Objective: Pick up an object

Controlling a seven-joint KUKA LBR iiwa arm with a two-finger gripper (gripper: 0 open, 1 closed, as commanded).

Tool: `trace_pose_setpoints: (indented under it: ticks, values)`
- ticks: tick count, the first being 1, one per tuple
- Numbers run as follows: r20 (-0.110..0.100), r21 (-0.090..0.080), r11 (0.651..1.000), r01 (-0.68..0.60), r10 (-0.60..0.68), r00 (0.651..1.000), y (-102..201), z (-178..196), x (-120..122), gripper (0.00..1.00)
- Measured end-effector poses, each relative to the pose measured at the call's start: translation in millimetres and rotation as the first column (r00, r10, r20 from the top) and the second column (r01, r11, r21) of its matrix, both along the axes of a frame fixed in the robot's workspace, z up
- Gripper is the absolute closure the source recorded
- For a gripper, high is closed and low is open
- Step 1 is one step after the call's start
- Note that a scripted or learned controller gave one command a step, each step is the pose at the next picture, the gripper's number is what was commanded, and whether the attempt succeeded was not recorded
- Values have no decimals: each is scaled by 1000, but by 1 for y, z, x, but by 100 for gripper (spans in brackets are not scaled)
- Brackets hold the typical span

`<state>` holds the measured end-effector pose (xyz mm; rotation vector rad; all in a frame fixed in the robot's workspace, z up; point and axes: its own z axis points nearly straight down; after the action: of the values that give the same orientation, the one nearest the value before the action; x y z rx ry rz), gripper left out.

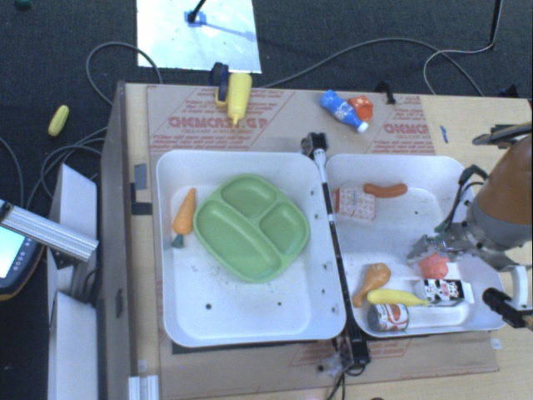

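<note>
grey metal, my gripper hangs low over the right bin, its fingers spread a little way apart with nothing between them. a small reddish-pink object lies directly beneath the tips, touching or nearly touching them; i cannot tell which. it looks like a rounded plastic toy, so i judge it light, stiff and rather slick, likely to squirt sideways if pinched off-centre. i would take it across its widest middle. just beside it, toward the bin's near wall, lies a black-and-white carton, then a yellow banana, an orange drumstick shape and a can. farther off sit a sausage and a small printed box. the left bin holds a green tray and a carrot.
</note>
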<state>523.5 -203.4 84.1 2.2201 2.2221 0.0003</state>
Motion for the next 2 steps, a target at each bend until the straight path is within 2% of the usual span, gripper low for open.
trace_pose_setpoints:
  ticks: [1, 2]
  values:
    - [4, -1, 1000, -1, 1, 1000, 0, 11, 1, 100]
    - [4, -2, 1000, -2, 2, 1000, -3, 92, 20, 100]
